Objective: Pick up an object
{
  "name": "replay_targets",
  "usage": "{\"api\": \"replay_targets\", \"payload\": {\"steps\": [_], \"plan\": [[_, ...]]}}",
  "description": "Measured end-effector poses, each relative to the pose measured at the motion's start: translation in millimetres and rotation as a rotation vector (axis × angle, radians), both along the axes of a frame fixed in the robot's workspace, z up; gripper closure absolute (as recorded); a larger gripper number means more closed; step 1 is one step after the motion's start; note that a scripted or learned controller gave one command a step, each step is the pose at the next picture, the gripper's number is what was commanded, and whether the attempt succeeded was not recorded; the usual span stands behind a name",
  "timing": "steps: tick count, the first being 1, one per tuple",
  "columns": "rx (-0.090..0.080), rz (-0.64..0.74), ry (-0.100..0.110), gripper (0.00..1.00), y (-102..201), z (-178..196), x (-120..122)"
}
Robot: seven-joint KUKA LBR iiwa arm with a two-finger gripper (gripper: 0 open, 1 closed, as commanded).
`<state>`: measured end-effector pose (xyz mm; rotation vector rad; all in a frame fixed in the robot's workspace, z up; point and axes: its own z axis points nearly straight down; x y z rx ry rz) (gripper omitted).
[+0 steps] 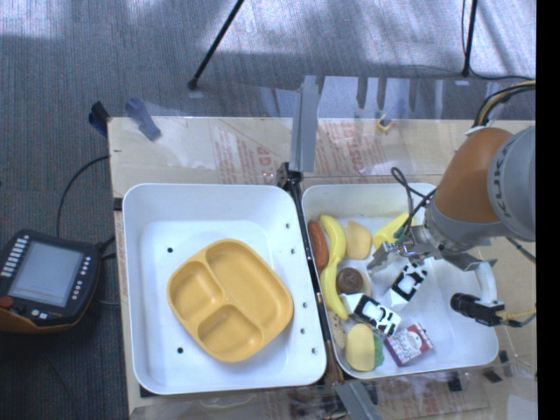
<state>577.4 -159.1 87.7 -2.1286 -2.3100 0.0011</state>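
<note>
Tool: two-finger tool [404, 261] at the end of the grey arm with an orange band [477, 186], low over the right white bin [455, 357], centre-right of the frame; whether its fingers are apart or closed cannot be told, and nothing can be made out between them.
Right bin contents: long yellow banana [333, 234] along the left side, with a reddish-brown sausage-shaped piece [317, 243] just beside it at the bin's left wall.
Near the tool: pale yellow rounded piece [357, 239] and a small brown round object [352, 280] to its left; black-and-white patterned block [408, 283] just below it.
Lower part of right bin: second black-and-white block [374, 313], yellow lemon-like fruit [360, 346] touching something green, small dark red packet [407, 344].
Left bin: left white bin [149, 226] holds a yellow plastic divided plate [229, 300] with three compartments, lying flat and turned at an angle.
Table: pale table [201, 151] under both bins.
Far left of frame: handheld control pendant with a screen [44, 278] on the grey floor.
</note>
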Motion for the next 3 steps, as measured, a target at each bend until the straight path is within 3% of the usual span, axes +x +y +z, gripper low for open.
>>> {"api": "replay_targets", "payload": {"steps": [1,2,3], "plan": [[0.002,0.031,0.003,0.00,-14.7,-1.1,-17.4],[0.004,0.028,0.004,1.00,-14.7,7.9,-17.2],[0.004,0.027,0.005,0.00,-14.7,7.5,-17.4]]}}
